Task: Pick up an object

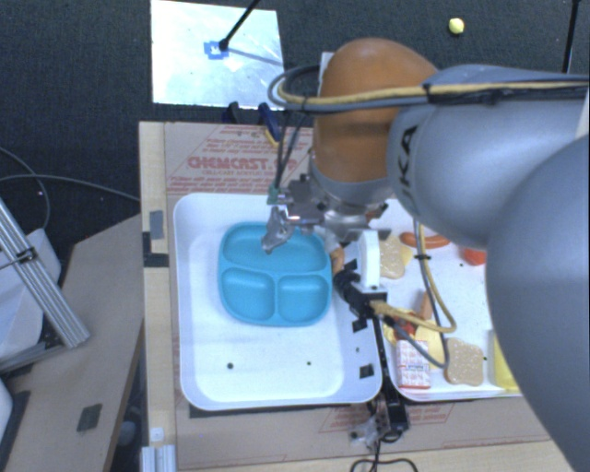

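Over the left bin (198, 369) the gripper (275, 241) hangs low at the far rim of the blue tray (275, 286); from this angle I cannot tell how its tips stand, nor whether they touch the tray. That tray lies flat in the far half of the left bin, a rounded rectangle with its long axis running across the bin, left to right. One wide compartment is on the far side and two smaller ones are on the near side.

Behind the gripper the wrist rises into the orange band (369, 101) and then the bulky grey arm (516, 212), which covers much of the right bin (461, 392). In that bin I can see a few food-like pieces, among them a tan slab (466, 361) and a red-labelled packet (414, 361). Both bins sit on a brown board (217, 161) printed with red letters. Cables run along the divide between the bins. Past the board the floor is dark, with a shiny sheet (217, 51) on it and a small yellow ball (456, 26) farther right.
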`<action>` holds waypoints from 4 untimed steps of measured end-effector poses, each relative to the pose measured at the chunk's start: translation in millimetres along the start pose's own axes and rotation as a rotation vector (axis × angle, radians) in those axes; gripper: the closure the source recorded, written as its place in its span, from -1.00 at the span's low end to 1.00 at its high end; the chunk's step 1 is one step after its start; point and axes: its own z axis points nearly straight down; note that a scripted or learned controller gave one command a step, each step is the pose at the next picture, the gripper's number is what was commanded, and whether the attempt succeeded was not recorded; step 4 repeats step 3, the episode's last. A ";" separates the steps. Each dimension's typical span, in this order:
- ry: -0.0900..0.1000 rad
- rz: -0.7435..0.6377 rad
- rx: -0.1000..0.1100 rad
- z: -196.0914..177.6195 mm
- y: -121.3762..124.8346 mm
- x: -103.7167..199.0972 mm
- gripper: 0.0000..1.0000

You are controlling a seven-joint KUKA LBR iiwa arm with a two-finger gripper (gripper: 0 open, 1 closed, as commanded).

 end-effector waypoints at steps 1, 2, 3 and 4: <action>0.008 -0.001 -0.023 -120.8 -30.1 24.5 -1.00; 0.001 -0.002 -0.003 -37.7 -56.9 72.9 -1.00; 0.008 0.003 -0.030 -184.1 8.7 68.4 -1.00; 0.008 0.003 -0.030 -184.1 8.7 68.4 -1.00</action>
